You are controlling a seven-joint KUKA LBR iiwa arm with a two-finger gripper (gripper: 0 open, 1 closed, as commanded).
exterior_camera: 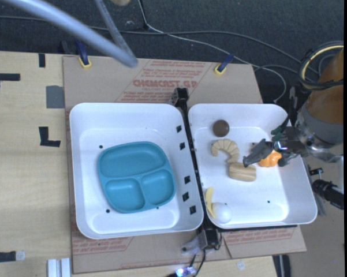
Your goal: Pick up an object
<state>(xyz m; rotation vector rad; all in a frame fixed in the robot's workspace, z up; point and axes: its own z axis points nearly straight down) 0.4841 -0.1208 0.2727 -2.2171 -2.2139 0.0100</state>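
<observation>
Orange object (pixel 269 161) at the tool (pixel 264 153); right bin (pixel 297 209).
We cannot tell the tool's state; we advise seating it squarely before lifting.

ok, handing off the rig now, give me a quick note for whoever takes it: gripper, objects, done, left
Gripper: low over the right bin, fingers around an orange object; a secure grip can't be confirmed.
Right bin: brown round piece, croissant, tan block, banana, white ball.
Left bin: blue divided plate.
Done: nothing visibly lifted.
Left: lift an object clear.
</observation>
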